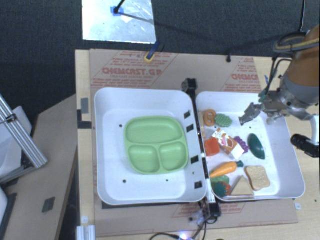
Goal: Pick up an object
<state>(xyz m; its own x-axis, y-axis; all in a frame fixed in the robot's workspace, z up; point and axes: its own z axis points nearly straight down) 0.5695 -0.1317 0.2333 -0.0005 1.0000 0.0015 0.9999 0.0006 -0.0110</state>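
Toys (227,146) lie clustered below-left of the jaws (248,115) — apart, ungripped.

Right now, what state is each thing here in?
Gripper: hovering over the right bin, holding nothing.
Green plate: lying flat in the left bin.
Carrot: lying on its side.
Bread slice: lying flat.
Dark green piece: resting beside the pile.

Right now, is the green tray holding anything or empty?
Empty. The green tray lies flat in the left bin, its three compartments all bare. The toy food is heaped in the right bin.
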